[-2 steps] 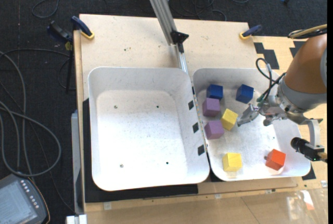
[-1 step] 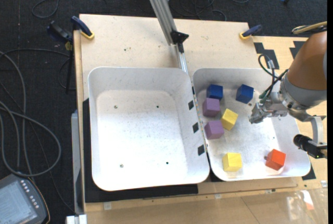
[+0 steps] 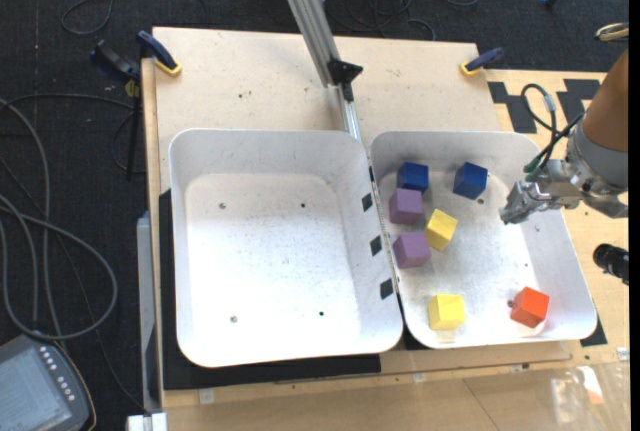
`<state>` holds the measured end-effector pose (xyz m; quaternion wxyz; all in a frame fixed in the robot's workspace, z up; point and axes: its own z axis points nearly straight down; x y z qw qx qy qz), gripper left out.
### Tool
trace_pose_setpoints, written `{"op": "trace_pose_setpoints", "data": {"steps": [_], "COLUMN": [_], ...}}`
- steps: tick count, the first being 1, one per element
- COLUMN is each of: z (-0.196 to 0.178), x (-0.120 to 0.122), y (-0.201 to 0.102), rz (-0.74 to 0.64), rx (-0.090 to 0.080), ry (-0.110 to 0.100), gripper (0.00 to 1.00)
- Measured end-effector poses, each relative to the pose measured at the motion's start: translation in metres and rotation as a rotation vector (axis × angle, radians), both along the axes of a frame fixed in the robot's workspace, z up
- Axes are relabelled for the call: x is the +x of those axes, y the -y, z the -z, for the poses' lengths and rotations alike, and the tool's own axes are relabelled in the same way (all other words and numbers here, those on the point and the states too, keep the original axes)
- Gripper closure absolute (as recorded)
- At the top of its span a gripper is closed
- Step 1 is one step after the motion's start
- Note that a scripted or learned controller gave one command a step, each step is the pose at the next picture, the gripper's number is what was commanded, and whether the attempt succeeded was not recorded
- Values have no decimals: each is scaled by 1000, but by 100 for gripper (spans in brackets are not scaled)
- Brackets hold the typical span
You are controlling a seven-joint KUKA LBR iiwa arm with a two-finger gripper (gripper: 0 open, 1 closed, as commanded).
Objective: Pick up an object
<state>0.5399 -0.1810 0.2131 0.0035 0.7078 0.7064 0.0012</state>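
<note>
The right bin (image 3: 560,249) holds several small blocks: two blue ones (image 3: 413,176) (image 3: 470,180), two purple ones (image 3: 405,206) (image 3: 411,249), two yellow ones (image 3: 441,228) (image 3: 446,310) and an orange one (image 3: 529,306). My gripper (image 3: 517,207) hangs over the right side of this bin, to the right of the blue block near the back and apart from it. I see no block between its fingers.
The left bin (image 3: 190,219) sits beside the right one, sharing a middle wall. A slanted metal pole (image 3: 305,4) rises from the bench behind the bins. Clamps (image 3: 160,54) (image 3: 482,60) grip the board's far corners. Cables lie on the dark floor.
</note>
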Motion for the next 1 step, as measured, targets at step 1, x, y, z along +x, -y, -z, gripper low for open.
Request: {"op": "trace_pose_setpoints", "data": {"steps": [1], "z": [-54], "x": [2], "y": [1], "rz": [-4], "rx": [0], "ry": [1], "gripper": [100]}}
